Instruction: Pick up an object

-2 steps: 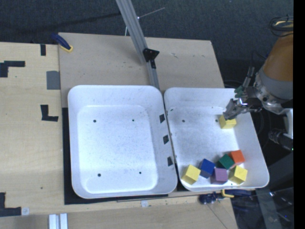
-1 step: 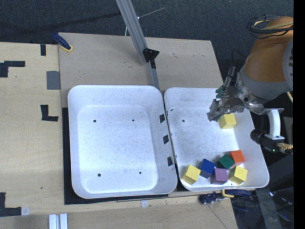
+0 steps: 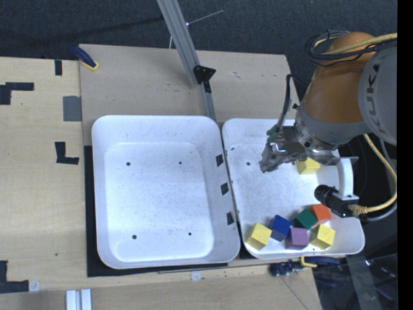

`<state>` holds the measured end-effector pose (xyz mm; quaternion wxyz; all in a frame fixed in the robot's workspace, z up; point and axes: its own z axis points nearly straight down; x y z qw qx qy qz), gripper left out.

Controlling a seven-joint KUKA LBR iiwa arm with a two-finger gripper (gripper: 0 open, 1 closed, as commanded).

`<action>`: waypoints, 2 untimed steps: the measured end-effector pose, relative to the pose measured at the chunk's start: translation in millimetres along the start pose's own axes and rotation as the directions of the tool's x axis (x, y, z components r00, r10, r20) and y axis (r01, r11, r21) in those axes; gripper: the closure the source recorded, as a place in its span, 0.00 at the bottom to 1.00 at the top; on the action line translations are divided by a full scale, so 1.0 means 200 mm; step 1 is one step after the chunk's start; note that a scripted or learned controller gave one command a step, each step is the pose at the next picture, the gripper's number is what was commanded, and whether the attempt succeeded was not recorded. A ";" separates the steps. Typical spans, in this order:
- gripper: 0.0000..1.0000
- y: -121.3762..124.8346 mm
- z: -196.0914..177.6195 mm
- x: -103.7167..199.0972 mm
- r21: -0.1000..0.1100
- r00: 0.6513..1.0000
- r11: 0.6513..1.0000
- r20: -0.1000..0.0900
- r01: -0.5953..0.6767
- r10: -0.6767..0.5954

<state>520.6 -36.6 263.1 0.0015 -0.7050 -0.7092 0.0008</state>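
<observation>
Camera view: wooden bench (image 3: 148, 86) bears two white bins (image 3: 158, 131).

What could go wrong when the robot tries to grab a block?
1. The gripper hangs over bare floor of the right bin, apart from the blocks. Closing here would likely catch nothing.
2. The blue block, purple block and green block sit bunched near the front wall, so the fingers may shove neighbours or grab two.
3. The yellow block lies partly under the arm, hard to see and reach.
</observation>
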 end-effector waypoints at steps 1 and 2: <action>1.00 0.00 0.01 0.27 -0.001 1.000 1.000 0.000 0.002 -0.002; 1.00 -0.04 0.05 0.54 0.000 1.000 1.000 0.000 0.001 -0.001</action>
